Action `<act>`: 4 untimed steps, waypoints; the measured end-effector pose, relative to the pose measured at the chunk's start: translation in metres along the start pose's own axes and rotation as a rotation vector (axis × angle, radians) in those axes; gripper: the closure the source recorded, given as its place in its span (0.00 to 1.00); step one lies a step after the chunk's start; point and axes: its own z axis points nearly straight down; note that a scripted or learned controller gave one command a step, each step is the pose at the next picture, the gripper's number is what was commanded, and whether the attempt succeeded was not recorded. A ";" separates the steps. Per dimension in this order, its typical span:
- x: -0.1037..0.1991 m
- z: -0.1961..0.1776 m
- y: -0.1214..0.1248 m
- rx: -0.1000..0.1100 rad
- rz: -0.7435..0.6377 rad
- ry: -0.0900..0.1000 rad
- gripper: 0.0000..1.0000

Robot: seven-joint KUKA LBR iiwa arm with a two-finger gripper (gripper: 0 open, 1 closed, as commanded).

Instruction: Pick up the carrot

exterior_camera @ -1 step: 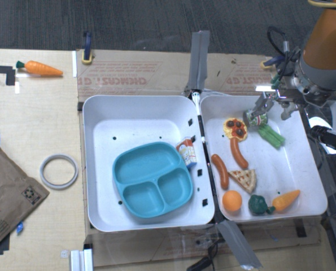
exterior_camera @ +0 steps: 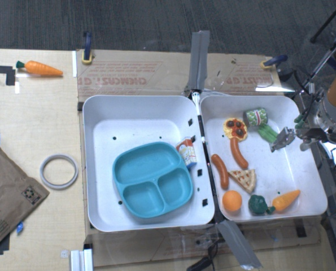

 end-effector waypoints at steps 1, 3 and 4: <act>-0.016 0.073 -0.053 0.000 0.151 0.001 0.00; -0.024 0.113 -0.052 -0.002 -0.302 0.001 0.00; -0.024 0.104 -0.051 -0.004 -0.300 0.000 1.00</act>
